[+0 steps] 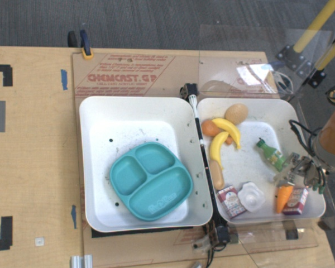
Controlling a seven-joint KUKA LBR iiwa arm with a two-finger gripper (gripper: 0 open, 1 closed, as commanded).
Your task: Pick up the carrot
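Note:
The carrot [282, 199], short and orange, lies near the front right corner of the right bin [268, 116], against a small red and white carton [296, 201]. My gripper [297, 172] comes in from the right and hangs just above and behind the carrot's top end. Its dark metal parts overlap the carrot's upper tip, so I cannot make out whether it touches the carrot.
The right bin also holds a banana [220, 139], an orange fruit [210, 128], a tan potato [236, 114], a green bottle [271, 154], a brown roll [217, 175], a clear cup [251, 196] and another carton [230, 201]. A teal divided plate [151, 180] sits in the left bin [100, 121].

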